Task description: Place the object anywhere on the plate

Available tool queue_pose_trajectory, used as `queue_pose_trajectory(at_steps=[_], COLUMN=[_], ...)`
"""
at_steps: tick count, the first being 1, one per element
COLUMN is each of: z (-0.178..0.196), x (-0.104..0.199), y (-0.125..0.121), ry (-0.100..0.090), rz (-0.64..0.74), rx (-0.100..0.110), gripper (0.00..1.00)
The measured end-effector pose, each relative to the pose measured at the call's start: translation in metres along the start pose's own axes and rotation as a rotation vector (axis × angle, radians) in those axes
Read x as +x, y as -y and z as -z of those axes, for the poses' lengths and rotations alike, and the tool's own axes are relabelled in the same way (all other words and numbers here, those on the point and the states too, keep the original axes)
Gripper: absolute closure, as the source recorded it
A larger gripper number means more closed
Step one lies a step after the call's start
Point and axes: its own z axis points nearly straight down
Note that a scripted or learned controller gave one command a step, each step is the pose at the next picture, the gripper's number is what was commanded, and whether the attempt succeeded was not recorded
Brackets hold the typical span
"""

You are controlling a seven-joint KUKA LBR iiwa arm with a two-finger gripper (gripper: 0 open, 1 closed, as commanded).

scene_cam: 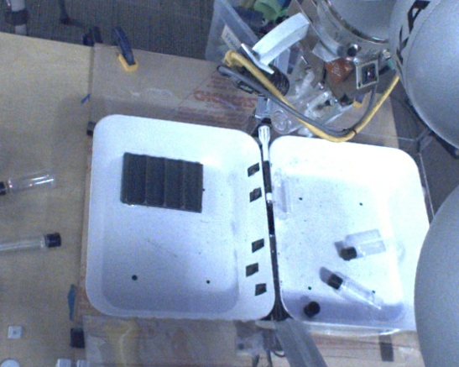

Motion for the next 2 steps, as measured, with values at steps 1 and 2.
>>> queue_pose_trajectory(at_steps=[1, 2], z=[-0.169, -0.048], x=[0.03, 0.084], y=[0.08, 0.051], ry=[0.004, 0.0], rz=[-0.149, -0.3], rx=[0.001, 0.0], gripper=[1.0, 1.0])
